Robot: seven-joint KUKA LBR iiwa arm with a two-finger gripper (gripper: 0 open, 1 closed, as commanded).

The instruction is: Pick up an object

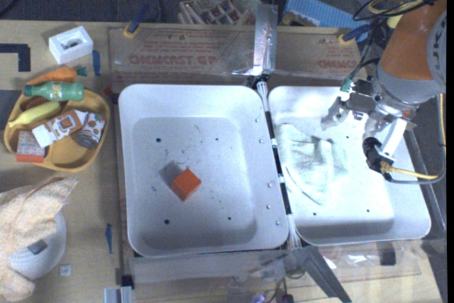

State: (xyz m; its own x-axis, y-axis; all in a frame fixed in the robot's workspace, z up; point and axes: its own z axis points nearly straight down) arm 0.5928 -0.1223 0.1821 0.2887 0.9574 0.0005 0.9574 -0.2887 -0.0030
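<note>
The fingers (352,118) hang spread apart above the right bin (369,216), near its far edge, with nothing between them; one light fingertip (332,117) points toward the divider between the bins, the other side sits nearer the wrist. The arm (415,46), grey with its orange band, leans in over the right bin's far right corner.

The orange cube (187,184) is the only loose object in the bins. It lies on the floor of the left bin (142,110), a little toward that bin's near-left part, turned so its corners point along the bin's sides. From the cube, the fingers are well apart: across the divider, farther back and over the other bin.

To do the approach well, the arm would likely need to carry the spread fingers over the divider and centre them above the cube before descending. Because the cube sits turned, rotating the wrist so the fingers meet two flat faces rather than corners seems wise. The cube stands clear of the left bin's walls, so a straight descent should have room.
</note>
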